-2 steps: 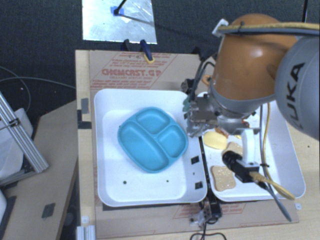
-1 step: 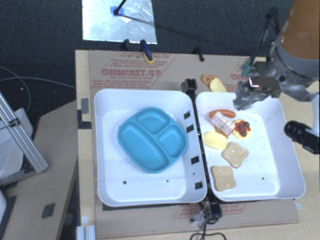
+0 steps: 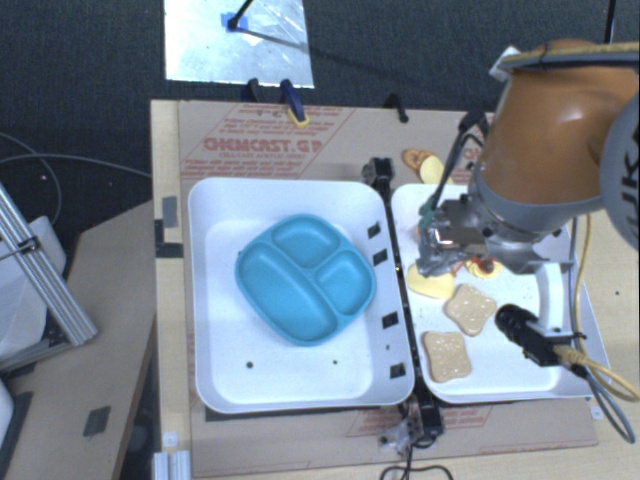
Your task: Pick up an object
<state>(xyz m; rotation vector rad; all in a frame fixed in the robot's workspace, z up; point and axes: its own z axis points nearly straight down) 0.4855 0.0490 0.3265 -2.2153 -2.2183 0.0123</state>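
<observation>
Hand [image 3: 437, 260] low over right bin's [image 3: 500, 388] left edge, grip state can't tell; yellow piece [image 3: 430, 285] lies directly under/just front of it, crackers [image 3: 469, 309] near, toward front-right.

Arm [image 3: 560, 138] is showing a bulky orange band over a grey wrist housing. Black cable is running down its side to the metallic claw [image 3: 437, 253]; yellow cable is trailing at lower right.

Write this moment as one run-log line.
gripper: low in right bin | beside: yellow piece | grasp: unclear | blue tray: left bin
</observation>
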